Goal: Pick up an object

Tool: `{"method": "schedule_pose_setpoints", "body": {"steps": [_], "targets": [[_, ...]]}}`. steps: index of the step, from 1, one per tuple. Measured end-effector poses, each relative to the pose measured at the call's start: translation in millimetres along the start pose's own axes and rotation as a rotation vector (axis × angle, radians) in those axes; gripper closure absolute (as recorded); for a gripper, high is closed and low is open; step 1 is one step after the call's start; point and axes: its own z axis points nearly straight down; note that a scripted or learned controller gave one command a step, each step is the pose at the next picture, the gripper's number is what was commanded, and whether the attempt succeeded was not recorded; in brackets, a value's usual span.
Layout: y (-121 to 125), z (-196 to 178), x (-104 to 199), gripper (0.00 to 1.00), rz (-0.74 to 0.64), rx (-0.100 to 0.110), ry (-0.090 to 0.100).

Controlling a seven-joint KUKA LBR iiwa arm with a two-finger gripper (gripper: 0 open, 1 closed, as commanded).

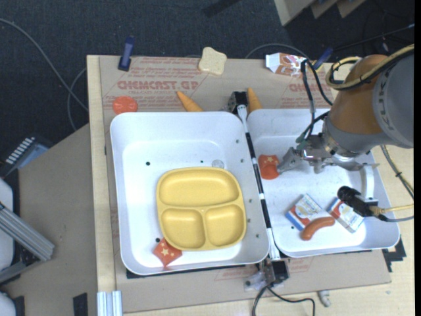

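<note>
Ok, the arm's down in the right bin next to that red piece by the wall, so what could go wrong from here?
1. The red piece lies close to the left wall of the right bin. A grasp there may strike the wall or shove the piece rather than lift it.
2. The sausage lies close against a carton. Going for either could drag or nudge the other.

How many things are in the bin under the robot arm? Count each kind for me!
Cartons: 2
Sausage: 1
Orange-red lump: 1
Total: 4
</note>
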Motion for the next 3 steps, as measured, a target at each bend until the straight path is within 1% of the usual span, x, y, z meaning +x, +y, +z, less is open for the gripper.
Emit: {"method": "schedule_pose_setpoints", "body": {"steps": [1,2,3], "targets": [[-85,28,-20,0.00,0.002,0.000,-0.001],[-84,18,-19,1.00,0.002,-0.002,-0.001],[-15,-74,59,1.00,-0.003,-0.006,0.000]]}}
